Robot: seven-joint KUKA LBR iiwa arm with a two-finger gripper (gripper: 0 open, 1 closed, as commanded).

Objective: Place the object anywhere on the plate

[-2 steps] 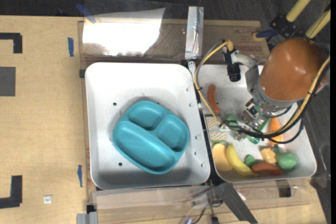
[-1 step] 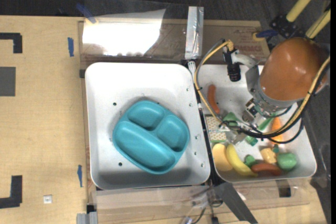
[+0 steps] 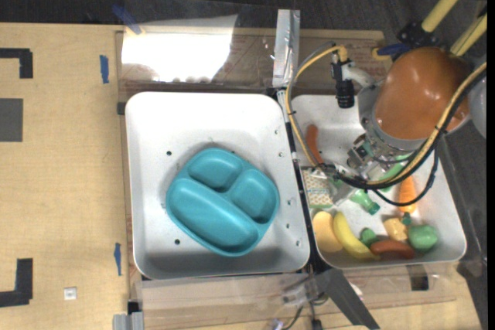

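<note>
A teal divided plate [image 3: 223, 199] lies in the left white bin [image 3: 147, 135] with nothing on it. My gripper [image 3: 357, 168] hangs low inside the right bin [image 3: 452, 232], under the orange wrist band, amid cables. Toy food lies around it: a red sausage [image 3: 312, 144] to its left, a green piece [image 3: 363, 202] just below it, and an orange carrot [image 3: 407, 191] to its right. A yellow banana [image 3: 349, 236] sits at the bin's front. The wrist and cables hide what lies directly under the gripper.
More toys crowd the right bin's front: a yellow round piece [image 3: 324, 232], a red piece [image 3: 391, 248], a green pepper [image 3: 422, 236], a yellow block [image 3: 396, 227] and a patterned packet [image 3: 315, 185]. A metal divider [image 3: 286, 50] stands behind the bins.
</note>
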